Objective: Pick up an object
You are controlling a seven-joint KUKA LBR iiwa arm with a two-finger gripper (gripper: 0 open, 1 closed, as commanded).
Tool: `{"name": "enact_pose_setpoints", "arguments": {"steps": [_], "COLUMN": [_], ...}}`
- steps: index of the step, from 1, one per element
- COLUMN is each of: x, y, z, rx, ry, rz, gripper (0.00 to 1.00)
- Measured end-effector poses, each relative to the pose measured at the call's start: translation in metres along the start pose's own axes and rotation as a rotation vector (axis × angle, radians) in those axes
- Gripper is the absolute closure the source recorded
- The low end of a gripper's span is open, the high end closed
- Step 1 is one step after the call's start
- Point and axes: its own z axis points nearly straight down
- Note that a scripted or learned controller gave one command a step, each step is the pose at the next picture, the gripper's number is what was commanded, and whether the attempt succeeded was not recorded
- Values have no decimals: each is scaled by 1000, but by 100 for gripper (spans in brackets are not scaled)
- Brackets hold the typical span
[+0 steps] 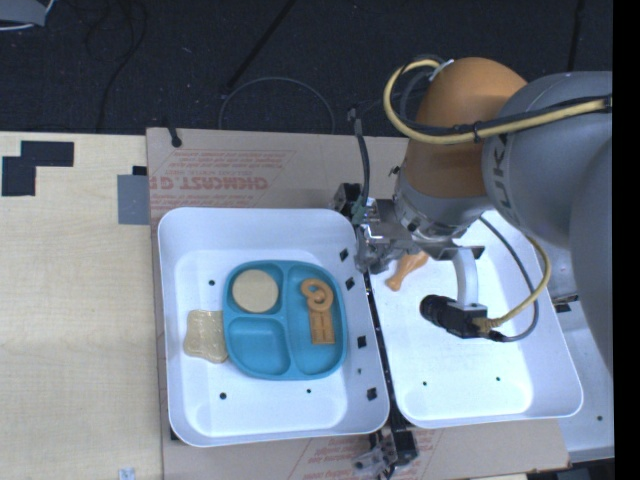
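Observation:
My gripper [378,246] hangs low over the far left corner of the right bin [500,388], close to the wall between the two bins. A small orange stick-shaped object [407,269] pokes out from just under it toward the right; whether it is held I cannot see. In the left bin [190,398] lies a blue divided plate [262,353]. On the plate rest a round tan disc [254,290] and a wooden key-shaped piece [319,310]. A pale yellow flat piece [205,335] lies against the plate's left edge.
The grey arm and its orange band [465,118] cover the far right part of the right bin. A black cable plug [447,313] hangs over that bin's middle. Brown cardboard [250,173] lies under both bins.

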Motion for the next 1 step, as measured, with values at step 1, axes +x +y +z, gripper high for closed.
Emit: {"name": "enact_pose_setpoints", "arguments": {"steps": [1], "x": [50], "y": [20], "z": [18], "rx": [1], "ry": [-1], "rz": [1], "gripper": [100]}}
